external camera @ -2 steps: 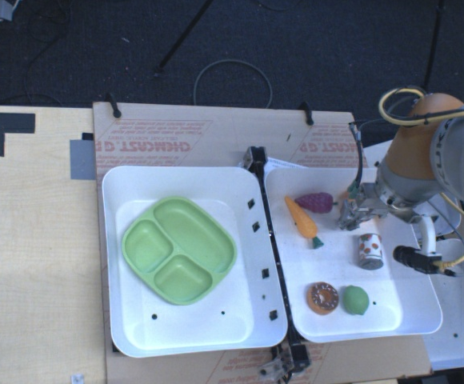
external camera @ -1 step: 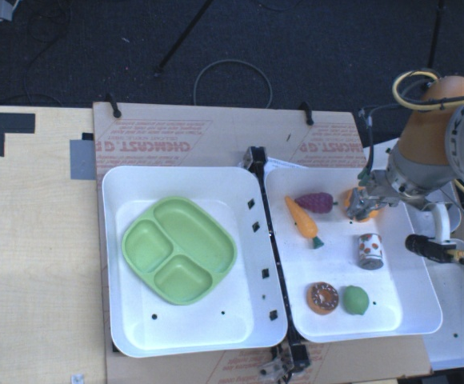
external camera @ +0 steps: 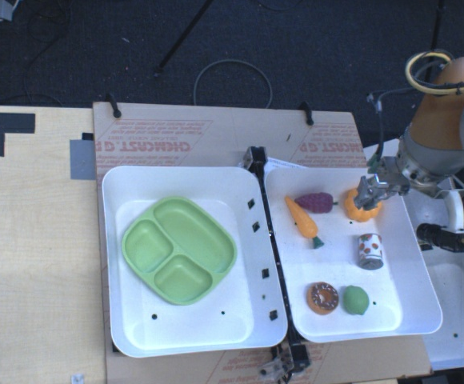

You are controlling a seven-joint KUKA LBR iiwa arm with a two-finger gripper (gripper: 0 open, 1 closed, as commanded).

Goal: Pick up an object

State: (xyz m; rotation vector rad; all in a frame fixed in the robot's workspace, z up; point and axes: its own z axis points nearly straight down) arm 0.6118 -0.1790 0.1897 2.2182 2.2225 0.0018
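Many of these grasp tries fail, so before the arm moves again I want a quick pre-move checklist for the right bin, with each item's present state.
1. Hand is over the right bin: ok.
2. Hand is above the orange object at the bin's far right: ok.
3. Orange object is between the fingers: cannot tell.
4. Orange object is apart from the purple toy and carrot: ok.
5. Small can, donut and green ball lie away from the hand: ok.
6. Green divided plate sits alone in the left bin: ok.
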